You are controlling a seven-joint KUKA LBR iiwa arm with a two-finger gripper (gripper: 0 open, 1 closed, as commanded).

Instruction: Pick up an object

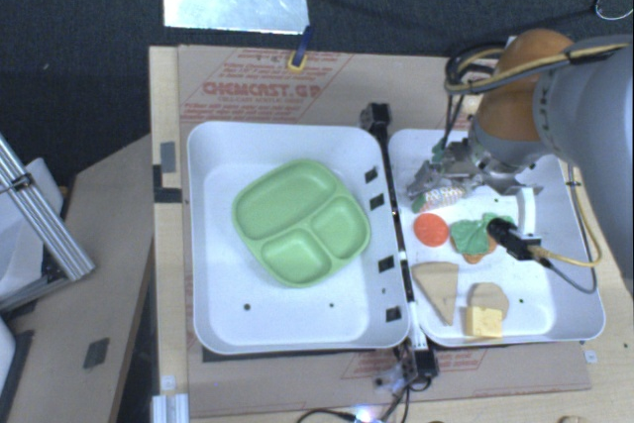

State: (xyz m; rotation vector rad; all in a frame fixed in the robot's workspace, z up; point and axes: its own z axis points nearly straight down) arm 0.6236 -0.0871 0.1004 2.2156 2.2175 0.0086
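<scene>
Cannot tell how far the fingers stand apart: just a metallic cluster at the gripper (437, 180), low over the upper left part of the right bin (565, 312), nothing seen clamped in it. Hangs just above and beside an orange-red disc (430, 230), contact unclear.

Little room on the gripper's left: close to the black divider (392, 213) between the bins. More bare white floor toward the right bin's lower right corner and along its right wall. Crossed there by a yellow cable (570, 262) trailing from a black part (505, 238) of the wrist.

Reads roughly "CHEMCAST GP" in faded red print (263, 89) on the cardboard sheet (198, 64) under both bins; smaller lines of print too blurred to read.

Lying in the right bin, centre to lower left: the disc, a green leafy piece (474, 235) touching its right side, a tan wedge (437, 289) below, a tan rounded slice (488, 296) just right of the wedge, a yellow cube (484, 321) against that slice's lower edge. Wedge's long axis near vertical in the frame, broad end up, narrow end toward the bottom edge.

Sitting in the left bin (213, 312): a green divided tray (301, 223), turned at a slant, well apart from the gripper.
</scene>
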